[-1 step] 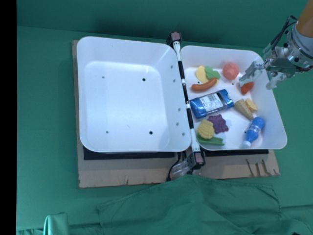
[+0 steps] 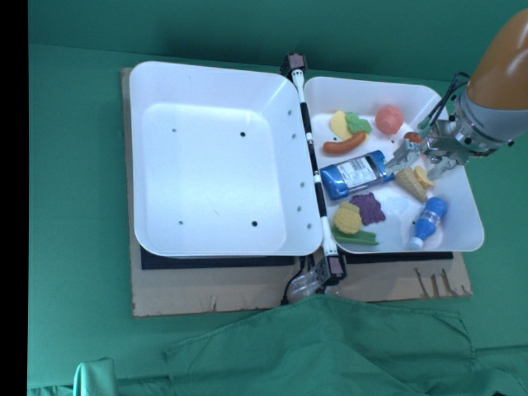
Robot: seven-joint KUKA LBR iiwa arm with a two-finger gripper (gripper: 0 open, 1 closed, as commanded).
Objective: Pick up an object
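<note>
My gripper [image 2: 421, 162] hangs over the right bin [image 2: 467, 239], near its right side, with the fingers spread open just above a tan cone-shaped toy [image 2: 413, 182]. Nothing sits between the fingers. A blue packet [image 2: 355, 174] with a white label lies to the gripper's left. In front of it lies a small blue bottle [image 2: 427, 221]. A pink-red ball [image 2: 388, 119] rests behind it. Also in this bin are an orange sausage [image 2: 344, 144], a yellow and green toy [image 2: 349, 124], purple grapes [image 2: 369, 208] and a yellow corn piece [image 2: 347, 218].
The left bin [image 2: 214, 163] stands beside the right one, joined by a black-clamped divider [image 2: 312, 163]. Both rest on a cardboard sheet [image 2: 206, 299]. Green cloth [image 2: 330, 345] is bunched along the front.
</note>
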